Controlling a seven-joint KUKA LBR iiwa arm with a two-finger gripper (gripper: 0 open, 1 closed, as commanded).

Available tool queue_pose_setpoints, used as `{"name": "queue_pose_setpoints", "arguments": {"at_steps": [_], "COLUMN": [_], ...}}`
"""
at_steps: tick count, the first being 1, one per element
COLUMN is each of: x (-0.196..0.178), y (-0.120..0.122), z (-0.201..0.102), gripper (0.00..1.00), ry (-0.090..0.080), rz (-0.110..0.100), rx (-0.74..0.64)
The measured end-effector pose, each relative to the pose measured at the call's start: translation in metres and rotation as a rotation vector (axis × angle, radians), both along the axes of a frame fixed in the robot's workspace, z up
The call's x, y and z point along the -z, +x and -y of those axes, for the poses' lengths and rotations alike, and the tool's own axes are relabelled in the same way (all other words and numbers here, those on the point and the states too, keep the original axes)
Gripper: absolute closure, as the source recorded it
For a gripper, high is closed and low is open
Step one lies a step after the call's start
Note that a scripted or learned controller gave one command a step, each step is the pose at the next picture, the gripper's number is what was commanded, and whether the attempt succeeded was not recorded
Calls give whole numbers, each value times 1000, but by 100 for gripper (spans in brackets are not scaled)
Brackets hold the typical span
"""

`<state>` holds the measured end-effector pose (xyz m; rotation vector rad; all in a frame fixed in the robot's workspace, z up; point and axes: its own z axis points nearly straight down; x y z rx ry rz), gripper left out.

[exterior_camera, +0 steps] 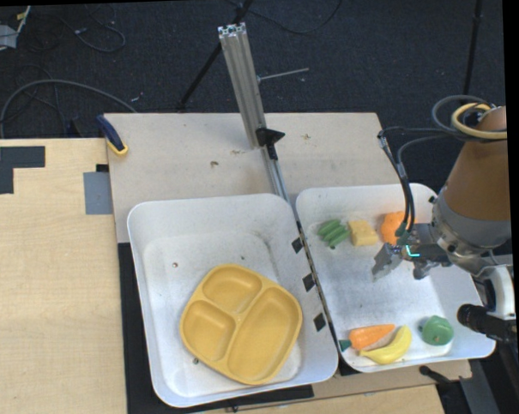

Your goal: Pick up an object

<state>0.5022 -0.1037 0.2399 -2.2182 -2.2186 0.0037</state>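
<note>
My gripper [403, 268] hangs over the middle of the right bin [367, 313], its two fingers spread apart and open with nothing between them. Just behind it lies an orange fruit [391, 227], partly hidden by a black cable. A pale yellow block [362, 232] and a green vegetable [333, 233] lie to the left of the orange fruit. Along the bin's front edge sit a carrot [372, 335], a banana [389, 349] and a green apple [436, 330].
The left bin [158, 241] holds a yellow divided plate [240, 322]. A metal post [243, 82] stands behind the bins. Black clips [307, 281] sit on the wall between the two bins.
</note>
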Motion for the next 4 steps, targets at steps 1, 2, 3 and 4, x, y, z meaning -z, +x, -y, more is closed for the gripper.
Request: {"name": "queue_pose_setpoints", "arguments": {"at_steps": [1,2,3,4], "x": [0,54,118,146], "y": [0,-10,-12,-10], "z": [0,4,7,8], "gripper": [0,0,0,0], "ry": [0,1,1,3], "rz": [1,-4,-6,3], "rx": [0,0,1,0]}}
